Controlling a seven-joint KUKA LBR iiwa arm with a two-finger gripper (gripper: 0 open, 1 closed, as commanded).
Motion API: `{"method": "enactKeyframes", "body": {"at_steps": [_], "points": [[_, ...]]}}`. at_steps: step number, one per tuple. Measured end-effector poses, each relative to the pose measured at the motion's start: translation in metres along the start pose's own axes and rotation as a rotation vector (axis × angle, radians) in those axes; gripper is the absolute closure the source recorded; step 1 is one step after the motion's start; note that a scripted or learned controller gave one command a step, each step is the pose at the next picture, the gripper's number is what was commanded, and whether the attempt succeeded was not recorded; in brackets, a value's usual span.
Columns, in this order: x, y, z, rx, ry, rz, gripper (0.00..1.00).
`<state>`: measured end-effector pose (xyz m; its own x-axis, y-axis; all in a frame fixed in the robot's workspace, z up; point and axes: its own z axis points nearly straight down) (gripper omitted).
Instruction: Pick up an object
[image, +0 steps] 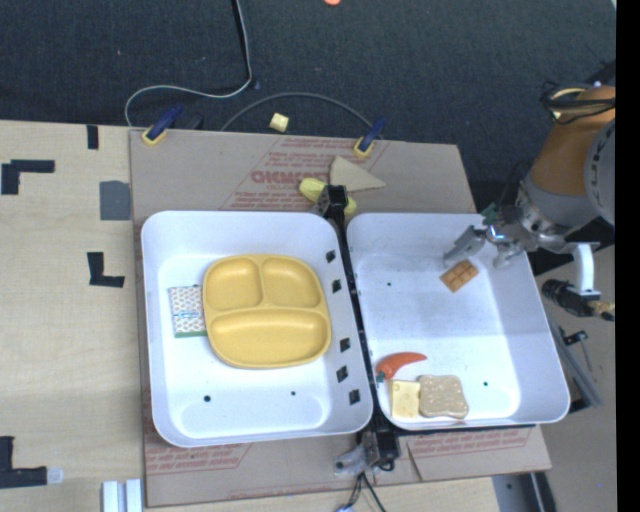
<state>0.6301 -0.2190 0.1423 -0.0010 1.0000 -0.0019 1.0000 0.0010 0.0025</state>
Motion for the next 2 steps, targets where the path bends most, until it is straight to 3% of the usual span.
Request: {"method": "enactKeyframes", "body": {"at_steps": [1,2], "points": [[0.005,0.017,0.059,0.002,-0.002,0.000,0.00],[0.064,0.005,0.053,-0.007,-0.003,-0.004,0.00]]}}
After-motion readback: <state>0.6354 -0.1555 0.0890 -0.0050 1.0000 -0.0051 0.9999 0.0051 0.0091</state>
